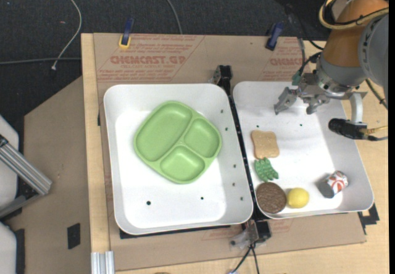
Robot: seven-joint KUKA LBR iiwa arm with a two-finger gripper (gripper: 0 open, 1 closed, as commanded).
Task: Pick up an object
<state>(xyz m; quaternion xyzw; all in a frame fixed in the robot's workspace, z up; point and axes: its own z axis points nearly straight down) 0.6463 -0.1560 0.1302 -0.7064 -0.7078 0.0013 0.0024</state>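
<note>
Two-finger grey gripper (297, 100) spread and unladen over bare floor at far end of right-hand shallow white bin (345, 143), well apart from tan toast-shaped slice (265, 144) nearer that bin's middle; risk: closing on nothing if lowered here.

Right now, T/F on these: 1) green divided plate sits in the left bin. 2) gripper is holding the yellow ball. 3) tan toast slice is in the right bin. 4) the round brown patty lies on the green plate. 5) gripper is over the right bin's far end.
1) True: the green divided plate lies in the left bin.
2) False: the gripper has nothing between its fingers; the yellow ball lies near the front of the right bin.
3) True: the toast slice is in the right bin.
4) False: the brown patty is in the right bin, beside the ball.
5) True.
</note>
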